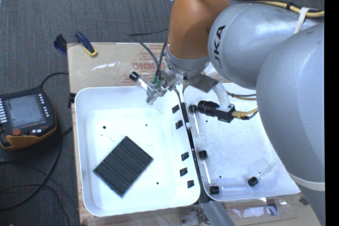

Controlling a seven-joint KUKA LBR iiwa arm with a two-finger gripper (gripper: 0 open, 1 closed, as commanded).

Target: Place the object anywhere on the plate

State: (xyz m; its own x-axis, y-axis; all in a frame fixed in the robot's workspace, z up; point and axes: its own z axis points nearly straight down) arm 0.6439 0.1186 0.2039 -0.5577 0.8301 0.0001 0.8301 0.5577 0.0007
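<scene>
Plate [123, 165] — dark, ribbed, square — lies flat in the left bin [87, 114], lower-centre, rotated approx. 45°. Tool [154, 93] hangs over the bin's upper-right corner, well apart from the plate. No object is visible between the tool's tips; tool state: cannot tell, since the tips are small and blurred.

Risks, as judged:
- If the tool carries nothing, descent to the plate accomplishes nothing.
- Tool is near the bin's wall and the divider clips — a lateral move may snag.
- Release at an edge may let an object slide off the ribbed face.

Obscured: arm [254, 50] covers much of the right bin [233, 140]; the object to be placed cannot be identified.
</scene>
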